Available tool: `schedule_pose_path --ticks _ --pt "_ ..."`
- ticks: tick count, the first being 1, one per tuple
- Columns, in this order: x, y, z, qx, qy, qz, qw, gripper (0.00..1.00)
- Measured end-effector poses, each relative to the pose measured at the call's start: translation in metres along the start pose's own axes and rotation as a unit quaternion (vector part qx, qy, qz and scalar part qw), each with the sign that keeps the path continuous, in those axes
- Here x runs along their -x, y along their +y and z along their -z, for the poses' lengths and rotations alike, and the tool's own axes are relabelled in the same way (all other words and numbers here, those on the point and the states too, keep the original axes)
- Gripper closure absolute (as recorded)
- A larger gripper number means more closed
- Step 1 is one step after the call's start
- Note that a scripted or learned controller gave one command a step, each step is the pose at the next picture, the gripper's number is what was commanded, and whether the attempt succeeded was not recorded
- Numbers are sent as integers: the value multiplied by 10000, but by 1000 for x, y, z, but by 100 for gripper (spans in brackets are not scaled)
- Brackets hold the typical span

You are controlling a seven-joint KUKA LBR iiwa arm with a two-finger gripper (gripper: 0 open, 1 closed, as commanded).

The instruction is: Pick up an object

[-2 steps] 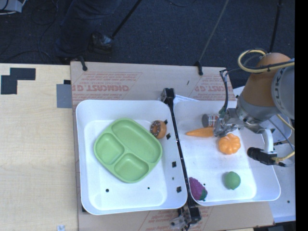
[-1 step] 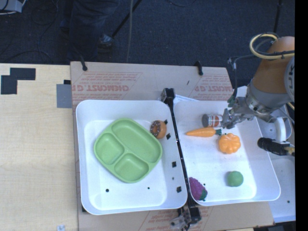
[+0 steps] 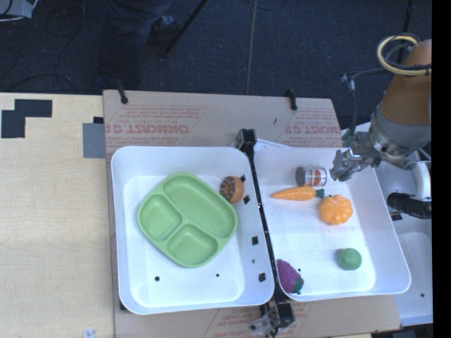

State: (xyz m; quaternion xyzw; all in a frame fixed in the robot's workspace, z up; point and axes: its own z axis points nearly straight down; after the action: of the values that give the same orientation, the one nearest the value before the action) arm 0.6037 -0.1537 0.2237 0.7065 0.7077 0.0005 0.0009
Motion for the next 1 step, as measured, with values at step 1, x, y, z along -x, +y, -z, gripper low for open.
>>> schedule_pose_path --ticks 1 --pt "-52 -13 -9 -33 15 9 10000 100"
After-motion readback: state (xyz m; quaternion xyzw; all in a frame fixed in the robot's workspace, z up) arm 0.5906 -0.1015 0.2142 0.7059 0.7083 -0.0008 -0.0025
